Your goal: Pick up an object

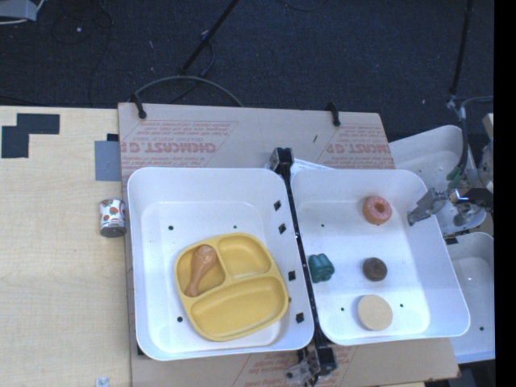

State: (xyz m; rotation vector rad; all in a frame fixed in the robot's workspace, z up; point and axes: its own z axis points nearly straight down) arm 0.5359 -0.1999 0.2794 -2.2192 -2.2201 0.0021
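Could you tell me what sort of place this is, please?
Probably a robotics lab bench: two white bins side by side, toy food such as a doughnut, and loose cables on the dark floor.

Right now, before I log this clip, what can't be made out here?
- Tool: at the right bin's far right rim, too small and blurred to judge its state.
- Arm: cut off by the right edge.
- Small can left of the bins: print too small to read.
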